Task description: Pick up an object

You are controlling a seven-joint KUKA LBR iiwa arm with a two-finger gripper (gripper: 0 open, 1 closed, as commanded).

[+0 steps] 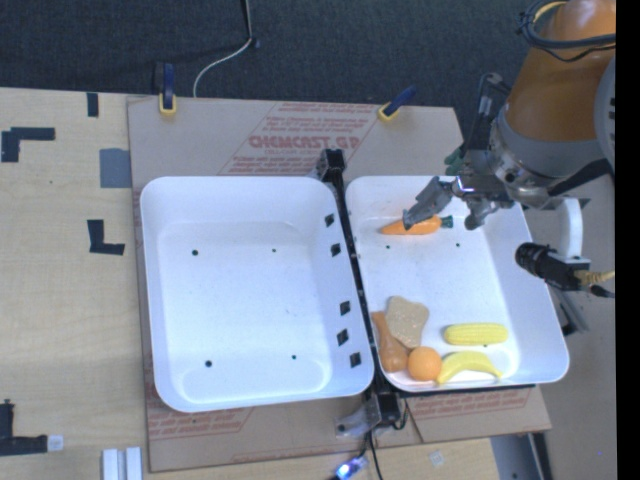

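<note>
My gripper (447, 211) hangs over the far part of the right bin (520, 268), open. An orange carrot (408, 228) with a green tip lies on the bin floor just under and to the left of the left finger (425, 205). I see nothing between the fingers. Near the bin's front lie a tan bread slice (407, 319), an orange (424, 364), a yellow banana (468, 370), a corn cob (475, 335) and a brown oblong piece (388, 344).
The left bin (240, 288) stands beside the right one, with a black divider (340, 258) between them. Both rest on a cardboard sheet (290, 138) held by clamps at the back. A black fitting (545, 260) sticks out at the right bin's rim.
</note>
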